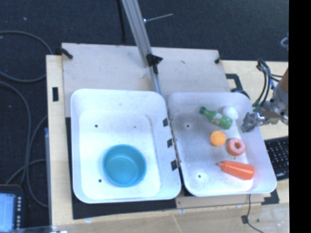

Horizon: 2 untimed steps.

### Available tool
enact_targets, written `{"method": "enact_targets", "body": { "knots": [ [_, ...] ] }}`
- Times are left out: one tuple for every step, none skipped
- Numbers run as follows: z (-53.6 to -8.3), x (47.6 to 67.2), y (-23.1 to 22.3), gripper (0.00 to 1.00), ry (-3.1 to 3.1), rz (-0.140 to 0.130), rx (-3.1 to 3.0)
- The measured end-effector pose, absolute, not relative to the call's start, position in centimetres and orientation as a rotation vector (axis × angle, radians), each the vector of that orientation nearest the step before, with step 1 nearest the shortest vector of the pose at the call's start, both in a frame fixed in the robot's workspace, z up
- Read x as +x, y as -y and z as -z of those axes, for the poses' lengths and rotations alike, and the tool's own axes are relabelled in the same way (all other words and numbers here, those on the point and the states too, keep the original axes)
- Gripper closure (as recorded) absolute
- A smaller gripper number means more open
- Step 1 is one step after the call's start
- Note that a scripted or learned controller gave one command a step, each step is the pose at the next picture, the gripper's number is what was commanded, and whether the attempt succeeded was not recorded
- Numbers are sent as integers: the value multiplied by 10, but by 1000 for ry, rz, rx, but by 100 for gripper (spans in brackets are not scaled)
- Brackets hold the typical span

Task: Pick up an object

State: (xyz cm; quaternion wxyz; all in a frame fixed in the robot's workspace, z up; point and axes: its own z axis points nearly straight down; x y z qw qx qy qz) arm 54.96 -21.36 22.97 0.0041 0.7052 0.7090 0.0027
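The right bin (194,130) holds a green bottle (216,118), a white ball (230,113), an orange ball (218,138), a pink donut (236,146) and an orange carrot-shaped toy (236,169). My gripper (250,121) hangs at the bin's right rim, just right of the white ball and above the donut. Nothing shows between its fingers.
A blue bowl (124,165) sits in the left bin (92,110), toward its front. A metal pole (138,25) slants up from between the bins at the back. A keyboard (278,157) lies off the right bin's right edge.
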Motion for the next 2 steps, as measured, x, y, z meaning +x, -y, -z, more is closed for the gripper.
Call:
{"method": "enact_targets", "body": {
  "knots": [
    [-222, 570, 163, 100, -2227, -5, 2208],
    [-222, 577, 116, 100, -2231, -2, 2213]
  ]
}}
